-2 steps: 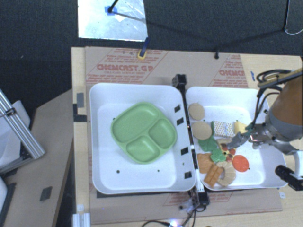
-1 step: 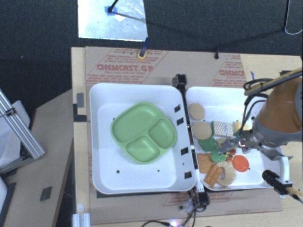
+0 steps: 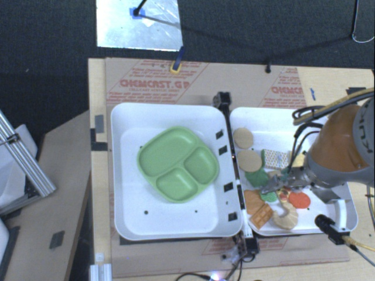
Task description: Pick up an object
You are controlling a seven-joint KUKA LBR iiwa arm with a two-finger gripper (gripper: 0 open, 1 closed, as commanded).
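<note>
Left bin [image 3: 126,157]: a green divided plate [image 3: 177,164] sits roughly centred, tilted diagonally in view, three compartments, nothing on it. Right bin [image 3: 275,134]: cluttered with small play-food pieces, all packed toward its left and lower half. Two tan round discs [image 3: 243,137] at upper left, one below the other (lower one [image 3: 249,160] just beside the divider). A patterned teal-and-white piece [image 3: 275,158] to the right of them. A dark green piece [image 3: 256,177] below the lower disc. Orange-brown cracker-like slabs [image 3: 258,208] at lower left, touching each other. A pale beige curved piece [image 3: 286,218] at the bottom, next to a red round piece [image 3: 300,201].

Arm [image 3: 343,148] comes in from the right, its bulky orange-brown wrist covering the bin's right side and a cable bundle [image 3: 304,115] looping above.

Pincer [image 3: 280,185] is low in the pile, between the dark green piece and the red one, over a small bright green piece [image 3: 269,196]. Fingers are dark and blurred against the clutter: can't tell if they're apart or together, or clamped on anything. Items crowd it on all sides.

Bench [image 3: 246,84] under the bins is covered with printed cardboard.
</note>
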